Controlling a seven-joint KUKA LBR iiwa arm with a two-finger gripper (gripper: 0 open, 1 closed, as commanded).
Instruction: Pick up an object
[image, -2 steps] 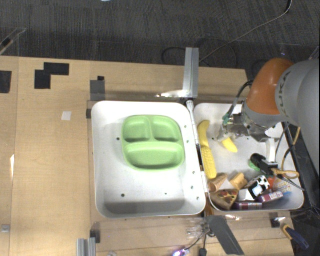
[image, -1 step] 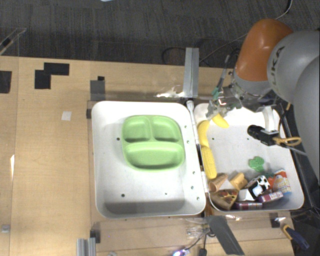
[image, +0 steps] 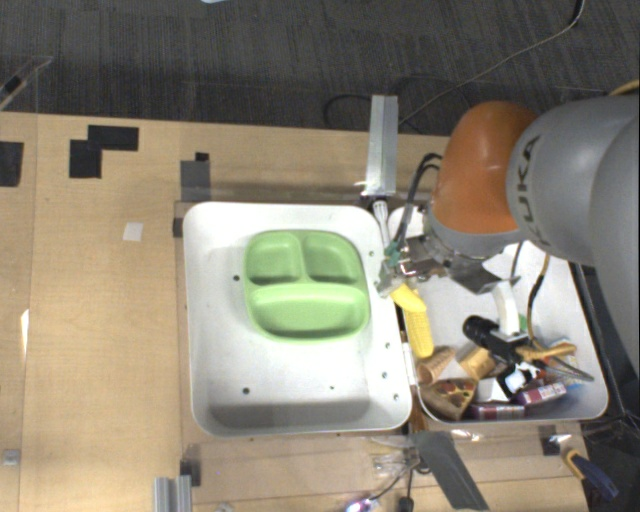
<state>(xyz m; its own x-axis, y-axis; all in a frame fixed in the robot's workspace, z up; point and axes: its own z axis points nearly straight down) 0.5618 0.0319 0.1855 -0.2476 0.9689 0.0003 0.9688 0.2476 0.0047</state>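
2 bins (image: 200, 330) — 1 green tray (image: 305, 283)

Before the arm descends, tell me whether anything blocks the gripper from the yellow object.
Nothing visible does. The gripper hangs directly above the yellow object, which lies against the right bin's left wall, the other clutter beside it.

A light wooden bench (image: 90, 330) carries black markings (image: 103, 148). Dark grey carpet (image: 200, 50) lies beyond it, crossed by a black cable (image: 520, 50).
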